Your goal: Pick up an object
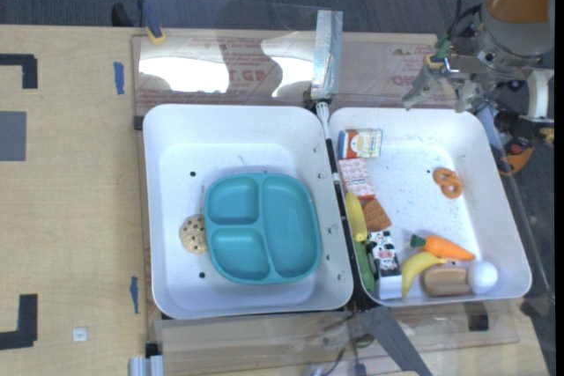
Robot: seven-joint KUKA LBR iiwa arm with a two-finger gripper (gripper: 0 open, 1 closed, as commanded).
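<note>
Arm at upper right, claw (460, 77) raised above right bin's (502, 189) far rim, grip state indiscernible

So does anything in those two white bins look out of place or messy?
One thing: a round speckled cookie lies loose on the left white bin floor, touching the teal three-compartment tray rather than in it. The right white bin has toy foods heaped along its left and bottom edges.

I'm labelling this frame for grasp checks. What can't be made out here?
- Gripper: small and cluttered at the camera view's top right; finger state unreadable.
- Arm: cut off by the top and right edges.
- Cookie: partly tucked under the teal tray.
- Small cartons along the right bin's left wall: print too small.
</note>
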